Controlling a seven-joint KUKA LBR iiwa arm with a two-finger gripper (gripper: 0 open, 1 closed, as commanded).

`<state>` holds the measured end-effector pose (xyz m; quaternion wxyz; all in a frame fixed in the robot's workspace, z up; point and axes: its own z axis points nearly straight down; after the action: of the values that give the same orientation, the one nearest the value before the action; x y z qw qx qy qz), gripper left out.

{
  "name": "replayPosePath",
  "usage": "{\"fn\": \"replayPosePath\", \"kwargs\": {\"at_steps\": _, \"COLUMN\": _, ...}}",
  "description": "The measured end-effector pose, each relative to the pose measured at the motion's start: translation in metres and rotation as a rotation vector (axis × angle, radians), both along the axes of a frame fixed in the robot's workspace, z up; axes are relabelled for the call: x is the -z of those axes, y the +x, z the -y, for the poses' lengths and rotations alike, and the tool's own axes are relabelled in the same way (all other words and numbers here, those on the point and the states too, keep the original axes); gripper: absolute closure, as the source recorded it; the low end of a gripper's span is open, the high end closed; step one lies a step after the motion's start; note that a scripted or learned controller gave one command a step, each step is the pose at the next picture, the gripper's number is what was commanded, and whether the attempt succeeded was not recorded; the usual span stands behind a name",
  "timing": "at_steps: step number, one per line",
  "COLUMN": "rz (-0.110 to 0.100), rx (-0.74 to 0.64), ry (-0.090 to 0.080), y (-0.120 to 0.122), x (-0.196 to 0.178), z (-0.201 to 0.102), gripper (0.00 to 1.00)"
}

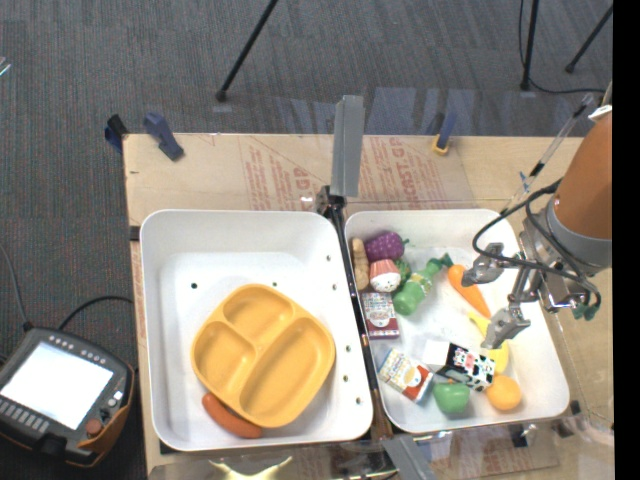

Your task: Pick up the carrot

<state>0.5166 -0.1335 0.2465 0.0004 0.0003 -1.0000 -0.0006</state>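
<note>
- Camera view: the carrot (467,290) lies unlifted in the right bin (556,400), so the pick is not yet done.
- The gripper (506,325) hangs just right of the carrot; whether it is open or closed, I cannot tell.
- Crowding the carrot: a green bottle (414,290) left of it and a yellow piece (483,323) just below it.

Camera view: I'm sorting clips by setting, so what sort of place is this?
Probably a robotics lab, not a kitchen: two white bins of toy food sit on a plywood bench, tripod legs stand on grey carpet, and a control tablet lies beside the bench.
</note>
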Motion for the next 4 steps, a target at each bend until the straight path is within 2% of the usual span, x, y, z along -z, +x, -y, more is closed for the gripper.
{"fn": "replayPosePath", "kwargs": {"at_steps": 1, "rz": -0.001, "rx": -0.155, "ry": 0.002, "y": 0.068, "x": 0.038, "z": 0.006, "gripper": 0.0}}
{"fn": "replayPosePath", "kwargs": {"at_steps": 2, "rz": -0.012, "rx": -0.023, "ry": 0.004, "y": 0.102, "x": 0.154, "z": 0.025, "gripper": 0.0}}
{"fn": "replayPosePath", "kwargs": {"at_steps": 3, "rz": 0.001, "rx": -0.04, "ry": 0.0, "y": 0.102, "x": 0.159, "z": 0.028, "gripper": 0.0}}
{"fn": "replayPosePath", "kwargs": {"at_steps": 4, "rz": 0.006, "rx": -0.072, "ry": 0.0, "y": 0.112, "x": 0.157, "z": 0.015, "gripper": 0.0}}
